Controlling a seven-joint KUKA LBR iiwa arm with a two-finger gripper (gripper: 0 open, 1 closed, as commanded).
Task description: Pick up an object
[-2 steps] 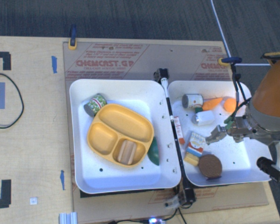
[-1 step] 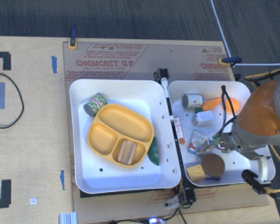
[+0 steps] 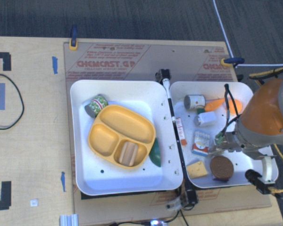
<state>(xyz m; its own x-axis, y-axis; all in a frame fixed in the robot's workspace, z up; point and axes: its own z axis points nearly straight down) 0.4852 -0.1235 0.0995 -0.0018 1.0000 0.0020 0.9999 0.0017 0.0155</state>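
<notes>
Lying nearest in the right bin [image 3: 254,181]: a brown round disc [image 3: 221,167] beside a yellow cheese wedge [image 3: 197,169]. Hovering just above the disc, the gripper [image 3: 222,144], hanging from the orange-banded arm [image 3: 266,112]; impossible to tell how it stands. Sitting farther back: a small packet [image 3: 201,142], a white cylinder [image 3: 205,118], a metal can [image 3: 195,101]. Resting in the left bin [image 3: 80,140]: a yellow divided tray [image 3: 120,134].
</notes>
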